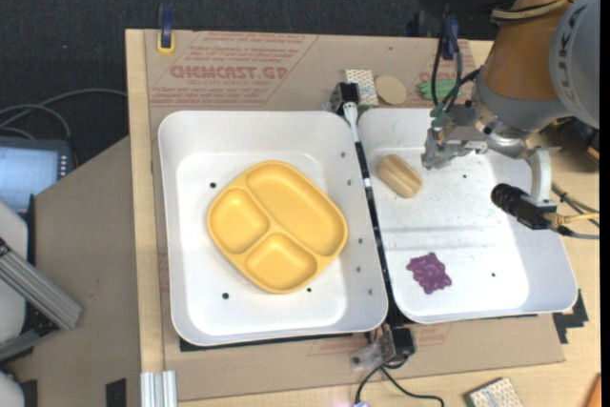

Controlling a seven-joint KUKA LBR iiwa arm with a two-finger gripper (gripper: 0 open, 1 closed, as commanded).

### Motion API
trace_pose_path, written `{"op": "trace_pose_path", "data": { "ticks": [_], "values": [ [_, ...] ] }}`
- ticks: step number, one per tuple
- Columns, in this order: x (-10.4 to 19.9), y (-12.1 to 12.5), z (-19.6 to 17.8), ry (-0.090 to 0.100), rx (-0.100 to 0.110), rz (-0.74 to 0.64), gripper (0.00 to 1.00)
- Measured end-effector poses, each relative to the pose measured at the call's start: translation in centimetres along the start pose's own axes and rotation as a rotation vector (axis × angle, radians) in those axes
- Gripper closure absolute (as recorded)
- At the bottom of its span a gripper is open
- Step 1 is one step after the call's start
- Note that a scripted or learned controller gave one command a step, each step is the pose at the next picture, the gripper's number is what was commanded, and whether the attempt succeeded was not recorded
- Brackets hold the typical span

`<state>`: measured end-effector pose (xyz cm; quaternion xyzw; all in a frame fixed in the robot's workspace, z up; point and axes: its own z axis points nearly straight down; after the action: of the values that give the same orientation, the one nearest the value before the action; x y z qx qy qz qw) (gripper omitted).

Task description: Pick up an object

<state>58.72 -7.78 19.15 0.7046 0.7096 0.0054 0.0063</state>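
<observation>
Hovering low over the right-hand bin (534, 291), the arm's jaws (437, 154) hang just beside a tan bread-roll-shaped object (399, 175), to its right and slightly behind it in the camera view; whether they stand open or closed cannot be told from this angle, and nothing is seen held between them. The roll lies in the bin's rear left part, close to the wall shared with the left-hand bin (181, 234). A purple, grape-like cluster (430, 272) rests nearer the front of the same bin, well apart from the roll. A yellow divided plate (276, 225) sits in the middle of the left-hand bin. Both bins rest on a cardboard-covered surface (143, 205).

To do this step well, the roll looks the natural target, being nearest. The jaws would likely need to shift left until centred above it and span its shorter width, since a grip along its length could let the rounded form roll free. Its nearness to the dividing wall leaves little room on that side, so a straight, careful descent seems wise.
</observation>
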Motion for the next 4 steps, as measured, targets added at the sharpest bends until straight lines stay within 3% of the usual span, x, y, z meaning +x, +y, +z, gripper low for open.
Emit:
{"op": "trace_pose_path", "data": {
  "ticks": [1,2,3,4],
  "values": [
    [0.0,-1.1,-6.4,0.000,0.007,0.006,1.00],
    [-4.1,-1.4,6.8,0.002,0.029,0.012,1.00],
    [1.6,0.0,0.3,0.001,0.009,0.001,1.00],
    [-1.6,-0.3,-5.4,-0.002,0.008,0.009,1.00]
  ]
}}
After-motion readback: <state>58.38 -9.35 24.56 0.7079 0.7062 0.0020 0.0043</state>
